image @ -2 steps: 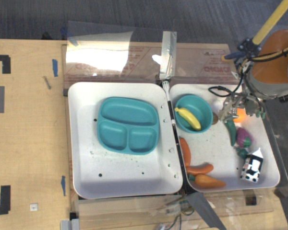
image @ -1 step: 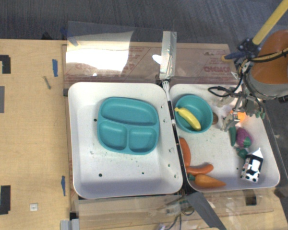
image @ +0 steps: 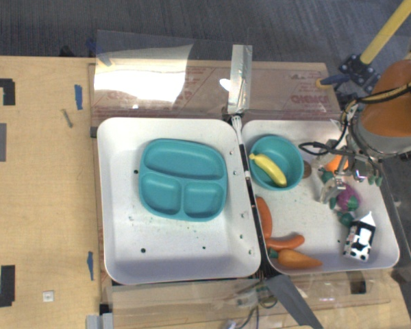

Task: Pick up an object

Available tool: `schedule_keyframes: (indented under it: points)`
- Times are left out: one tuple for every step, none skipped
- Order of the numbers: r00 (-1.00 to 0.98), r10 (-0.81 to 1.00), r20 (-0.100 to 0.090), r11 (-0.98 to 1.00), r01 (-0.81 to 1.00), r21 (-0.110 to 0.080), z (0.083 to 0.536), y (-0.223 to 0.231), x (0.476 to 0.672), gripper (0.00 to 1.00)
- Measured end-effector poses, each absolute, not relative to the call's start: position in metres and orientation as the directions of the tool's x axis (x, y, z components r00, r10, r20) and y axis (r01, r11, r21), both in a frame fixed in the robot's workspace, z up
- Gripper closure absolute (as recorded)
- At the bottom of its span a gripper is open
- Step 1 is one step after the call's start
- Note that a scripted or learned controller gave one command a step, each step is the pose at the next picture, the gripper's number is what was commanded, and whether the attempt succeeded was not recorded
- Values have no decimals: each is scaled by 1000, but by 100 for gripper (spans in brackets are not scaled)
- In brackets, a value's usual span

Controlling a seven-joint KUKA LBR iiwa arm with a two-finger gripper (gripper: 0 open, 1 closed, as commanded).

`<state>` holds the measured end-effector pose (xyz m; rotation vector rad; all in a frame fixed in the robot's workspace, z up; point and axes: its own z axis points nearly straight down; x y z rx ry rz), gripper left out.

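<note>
My gripper (image: 337,178) hangs low over the right side of the right bin (image: 314,204), under the grey wrist with its orange band (image: 394,100). A small orange piece (image: 335,162) shows beside it, and a purple toy with a green end (image: 346,201) lies just below it. A black-and-white cow-patterned carton (image: 359,239) stands near the bin's right front corner. Further left, a yellow banana (image: 268,168) rests in a teal bowl (image: 288,151). An orange sausage (image: 264,216), a second one (image: 286,240) and a carrot (image: 299,257) lie along the bin's front left.
The left bin (image: 120,242) holds a teal divided plate (image: 183,178). A clear plastic sheet and a metal bar (image: 240,79) stand behind the bins. Black cables (image: 322,145) trail from the wrist over the right bin. A wooden bench (image: 34,204) extends to the left.
</note>
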<state>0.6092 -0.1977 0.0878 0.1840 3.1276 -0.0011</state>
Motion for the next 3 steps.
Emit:
schedule_keyframes:
  points:
    - [-993,115,-23,993,115,-3,103,-197,614,100]
    - [-993,115,-21,993,115,-2,102,-197,613,0]
    - [-991,136,-10,991,136,0,88,-190,618,0]
